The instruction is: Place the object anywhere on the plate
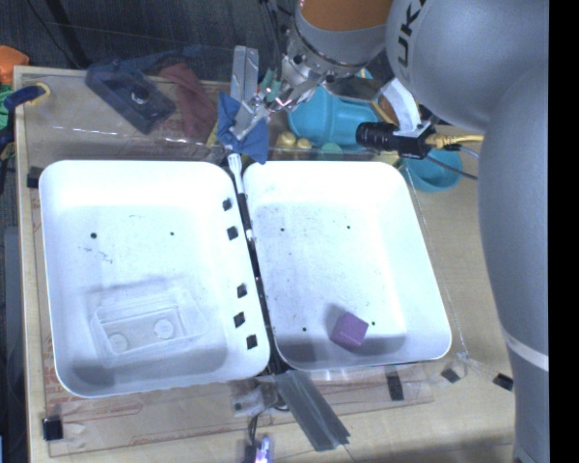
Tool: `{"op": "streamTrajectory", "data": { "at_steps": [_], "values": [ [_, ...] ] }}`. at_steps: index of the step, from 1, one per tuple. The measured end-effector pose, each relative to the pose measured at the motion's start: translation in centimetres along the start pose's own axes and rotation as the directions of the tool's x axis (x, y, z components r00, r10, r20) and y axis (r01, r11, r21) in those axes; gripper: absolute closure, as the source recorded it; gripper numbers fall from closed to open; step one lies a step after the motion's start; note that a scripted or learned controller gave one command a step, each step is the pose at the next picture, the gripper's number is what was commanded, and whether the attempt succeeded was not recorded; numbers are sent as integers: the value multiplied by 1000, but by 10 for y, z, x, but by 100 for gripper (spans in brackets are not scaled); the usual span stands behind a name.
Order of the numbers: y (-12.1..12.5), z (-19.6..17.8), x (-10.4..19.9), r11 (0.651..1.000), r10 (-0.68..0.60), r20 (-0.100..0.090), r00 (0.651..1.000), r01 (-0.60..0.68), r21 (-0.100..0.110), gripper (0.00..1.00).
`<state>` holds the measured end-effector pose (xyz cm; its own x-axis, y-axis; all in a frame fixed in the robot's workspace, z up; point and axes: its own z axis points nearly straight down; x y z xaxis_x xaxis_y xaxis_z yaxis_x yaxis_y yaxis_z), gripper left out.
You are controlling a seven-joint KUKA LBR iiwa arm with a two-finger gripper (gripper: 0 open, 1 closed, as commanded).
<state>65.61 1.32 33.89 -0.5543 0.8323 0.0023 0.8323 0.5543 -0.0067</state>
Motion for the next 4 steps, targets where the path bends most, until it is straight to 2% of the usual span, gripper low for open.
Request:
{"op": "streamTrajectory", "data": {
  "at_steps": [1,2,3,4],
  "values": [
    [39,-16,58,948,-318,5,948,318,-5,100],
    [-24,-62,88,895,-447,5,895,447,-3,100],
    [19,14,159,746,-666,2,746,666,0,100],
    [39,53,222,723,-691,3,723,691,1,100]
  ]
}}
